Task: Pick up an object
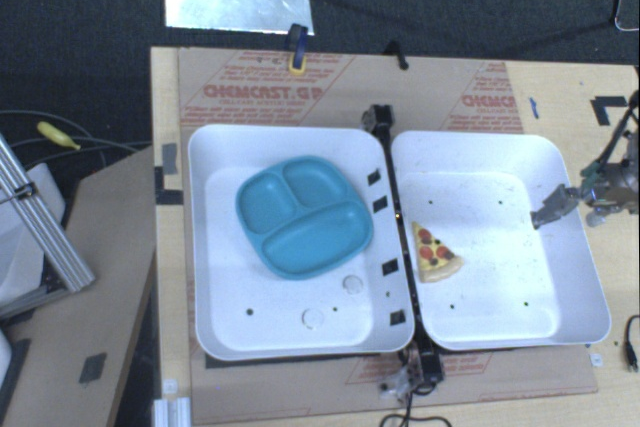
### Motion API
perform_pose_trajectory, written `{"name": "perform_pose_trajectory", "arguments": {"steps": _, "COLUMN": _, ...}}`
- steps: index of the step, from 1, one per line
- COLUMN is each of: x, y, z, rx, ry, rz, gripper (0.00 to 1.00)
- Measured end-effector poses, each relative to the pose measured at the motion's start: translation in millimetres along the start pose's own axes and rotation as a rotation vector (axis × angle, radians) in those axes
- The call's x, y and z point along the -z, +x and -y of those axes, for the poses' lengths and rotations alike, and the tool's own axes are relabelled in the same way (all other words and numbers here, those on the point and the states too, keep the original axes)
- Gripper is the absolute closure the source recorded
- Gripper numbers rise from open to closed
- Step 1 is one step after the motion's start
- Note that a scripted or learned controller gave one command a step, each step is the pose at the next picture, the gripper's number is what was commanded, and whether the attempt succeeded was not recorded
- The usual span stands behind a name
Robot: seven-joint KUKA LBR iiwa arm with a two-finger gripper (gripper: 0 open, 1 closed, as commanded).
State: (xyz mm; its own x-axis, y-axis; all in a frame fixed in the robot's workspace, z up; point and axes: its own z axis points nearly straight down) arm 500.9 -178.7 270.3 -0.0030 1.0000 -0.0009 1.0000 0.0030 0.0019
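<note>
The gripper (548, 211) comes in from the right edge, low over the right rim of the right bin (560, 315). Its grey metal finger (553, 207) slants down and to the left toward the bin floor; whether the gripper is open or closed cannot be told from here, and nothing shows between its fingers. Behind it the wrist is a dark cluster of metal parts and thin cables.

The right bin is a shallow white plastic tray with rounded corners and a smooth, slightly glossy floor, dotted with small dark holes and specks. In it lies a toy pizza slice (436, 253), a flat wedge with a tan crust and red and green spots on a yellow top. It rests near the bin's left wall, well apart from the gripper.

The left bin (215, 315) is of the same shape and white plastic, and the two touch along a dark middle seam with black clips. In it sits a blue plate (304, 215), rounded and smooth, divided into three compartments, set at a slant. Two small pale discs (352, 284) lie on the bin floor just below the plate.

Both bins stand on a brown cardboard sheet (260, 90) printed with red letters.
</note>
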Motion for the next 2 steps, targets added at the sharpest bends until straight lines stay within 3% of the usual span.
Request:
{"name": "perform_pose_trajectory", "arguments": {"steps": 1, "x": 146.2, "y": 77.1, "z": -21.6, "rx": 0.009, "ry": -0.019, "rz": 0.000, "gripper": 0.00}}
{"name": "perform_pose_trajectory", "arguments": {"steps": 2, "x": 273.4, "y": 126.9, "z": 0.8, "rx": 0.007, "ry": -0.018, "rz": -0.001, "gripper": 0.00}}
